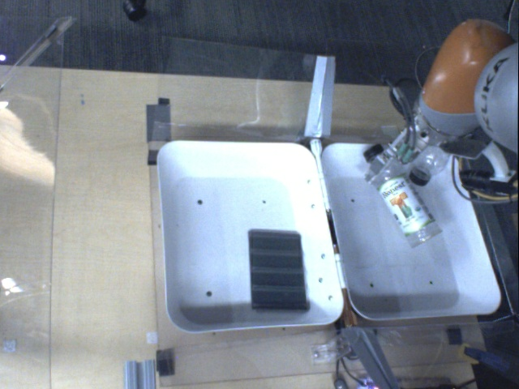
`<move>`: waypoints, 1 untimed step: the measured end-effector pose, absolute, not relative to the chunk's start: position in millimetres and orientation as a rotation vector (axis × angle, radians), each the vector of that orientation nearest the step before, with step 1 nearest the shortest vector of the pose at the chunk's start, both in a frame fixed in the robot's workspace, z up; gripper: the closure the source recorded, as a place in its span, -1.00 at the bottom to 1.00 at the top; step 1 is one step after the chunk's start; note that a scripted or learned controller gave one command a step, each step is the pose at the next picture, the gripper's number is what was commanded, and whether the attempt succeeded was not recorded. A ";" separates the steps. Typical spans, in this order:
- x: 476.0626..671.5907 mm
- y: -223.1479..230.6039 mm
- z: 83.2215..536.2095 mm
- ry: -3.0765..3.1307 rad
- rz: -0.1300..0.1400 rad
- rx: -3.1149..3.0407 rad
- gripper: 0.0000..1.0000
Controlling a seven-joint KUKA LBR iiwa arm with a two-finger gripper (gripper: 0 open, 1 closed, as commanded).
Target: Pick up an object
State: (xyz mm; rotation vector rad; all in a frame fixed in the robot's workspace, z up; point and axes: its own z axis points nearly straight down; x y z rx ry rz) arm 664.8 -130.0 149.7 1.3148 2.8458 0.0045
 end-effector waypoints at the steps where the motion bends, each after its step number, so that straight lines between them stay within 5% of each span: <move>1: 633.3 -73.3 186.0 2.838 0.006 1.335 1.00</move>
